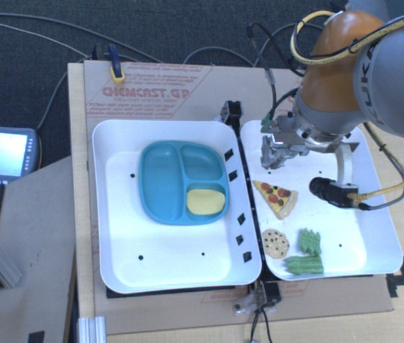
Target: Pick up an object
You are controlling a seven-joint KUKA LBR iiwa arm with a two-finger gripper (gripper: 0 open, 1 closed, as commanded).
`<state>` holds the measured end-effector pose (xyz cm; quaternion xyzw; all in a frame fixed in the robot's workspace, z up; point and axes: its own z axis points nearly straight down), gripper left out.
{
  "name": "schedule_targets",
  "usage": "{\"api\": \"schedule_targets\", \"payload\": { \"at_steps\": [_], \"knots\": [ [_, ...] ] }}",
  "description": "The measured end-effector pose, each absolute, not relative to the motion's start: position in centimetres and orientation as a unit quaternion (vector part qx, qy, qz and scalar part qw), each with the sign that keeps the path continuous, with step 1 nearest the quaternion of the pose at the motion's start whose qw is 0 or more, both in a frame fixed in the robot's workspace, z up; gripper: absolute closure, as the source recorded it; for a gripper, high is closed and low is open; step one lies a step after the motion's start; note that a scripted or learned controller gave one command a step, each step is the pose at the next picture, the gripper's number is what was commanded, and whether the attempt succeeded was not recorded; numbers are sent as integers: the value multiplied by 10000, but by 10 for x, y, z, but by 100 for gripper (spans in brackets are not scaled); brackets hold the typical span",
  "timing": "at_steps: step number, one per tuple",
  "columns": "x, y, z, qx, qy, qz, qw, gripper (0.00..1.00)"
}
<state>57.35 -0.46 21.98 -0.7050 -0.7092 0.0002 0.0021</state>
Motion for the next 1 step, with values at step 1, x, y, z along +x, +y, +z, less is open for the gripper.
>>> {"api": "schedule_targets", "payload": {
  "at_steps": [1],
  "knots": [
    [595,41,230,-7051,-7091,-18,-5,100]
  ]
}}
